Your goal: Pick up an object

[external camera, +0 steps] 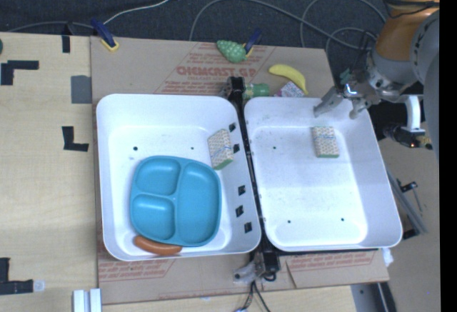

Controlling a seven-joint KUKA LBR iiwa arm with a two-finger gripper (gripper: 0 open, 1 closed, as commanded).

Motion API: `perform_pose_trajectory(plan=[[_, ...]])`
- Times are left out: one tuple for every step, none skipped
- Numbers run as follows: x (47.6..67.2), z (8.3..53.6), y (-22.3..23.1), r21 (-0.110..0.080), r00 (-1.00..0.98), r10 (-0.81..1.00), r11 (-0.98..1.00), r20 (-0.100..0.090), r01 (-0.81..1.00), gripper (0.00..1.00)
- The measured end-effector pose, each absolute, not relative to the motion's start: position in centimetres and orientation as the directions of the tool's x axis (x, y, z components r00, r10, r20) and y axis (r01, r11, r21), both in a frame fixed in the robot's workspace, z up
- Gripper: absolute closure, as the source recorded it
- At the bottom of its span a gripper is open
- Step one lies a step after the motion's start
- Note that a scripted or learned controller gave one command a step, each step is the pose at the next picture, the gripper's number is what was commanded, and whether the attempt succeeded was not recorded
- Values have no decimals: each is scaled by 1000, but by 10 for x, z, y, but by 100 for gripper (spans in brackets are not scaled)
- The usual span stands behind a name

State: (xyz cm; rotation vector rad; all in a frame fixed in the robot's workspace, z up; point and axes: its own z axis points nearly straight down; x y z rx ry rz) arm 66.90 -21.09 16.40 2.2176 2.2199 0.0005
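A small tan sponge block (325,141) with a green edge lies in the right bin (357,225), near its far side. A second, similar sponge block (221,148) leans against the right wall of the left bin (114,160). A blue divided plate (176,199) lies in the left bin, with an orange sausage-shaped toy (157,245) at its near edge. My gripper (340,101) hangs over the right bin's far right corner, up and right of the sponge block, its two fingers spread apart with nothing between them.
Outside the bins on the cardboard lie a yellow banana (288,76), a green toy (231,51) and a small pink-and-white packet (291,90). Cables run across the dark floor behind. The arm (407,39) comes in from the upper right.
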Motion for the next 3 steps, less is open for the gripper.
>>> perform_pose_trajectory(plan=[[623, 87, -223, 2, -2, 1000, 2, 0, 1000, 0], [634, 87, -184, 5, -2, 1000, 2, -2, 1000, 0], [634, 97, -185, 6, -2, 1000, 2, -4, 1000, 100]])
